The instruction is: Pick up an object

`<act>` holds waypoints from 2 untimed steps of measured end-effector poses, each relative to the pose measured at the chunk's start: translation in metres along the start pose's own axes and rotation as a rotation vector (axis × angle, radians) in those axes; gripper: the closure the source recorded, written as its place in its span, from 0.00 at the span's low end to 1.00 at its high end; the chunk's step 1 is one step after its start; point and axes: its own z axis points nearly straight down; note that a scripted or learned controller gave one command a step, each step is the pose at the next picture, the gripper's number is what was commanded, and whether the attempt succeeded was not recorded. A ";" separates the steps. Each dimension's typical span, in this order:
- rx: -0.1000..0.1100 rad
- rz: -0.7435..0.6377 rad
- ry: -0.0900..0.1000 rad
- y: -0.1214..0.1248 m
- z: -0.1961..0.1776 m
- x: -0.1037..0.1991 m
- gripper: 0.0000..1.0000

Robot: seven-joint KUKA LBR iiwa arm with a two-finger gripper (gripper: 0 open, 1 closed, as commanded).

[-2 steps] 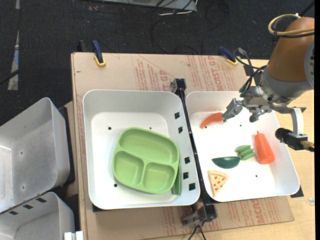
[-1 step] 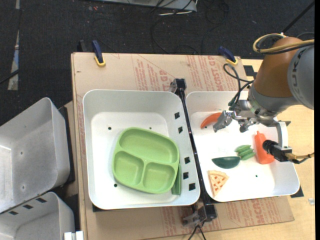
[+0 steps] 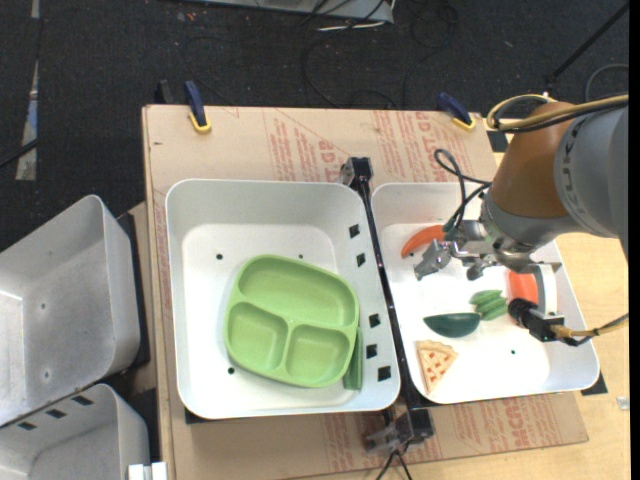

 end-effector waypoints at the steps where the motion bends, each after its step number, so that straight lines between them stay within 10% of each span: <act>1: -0.007 0.001 -0.002 0.001 -0.013 0.000 1.00; 2: -0.010 -0.003 -0.002 -0.002 -0.057 0.002 1.00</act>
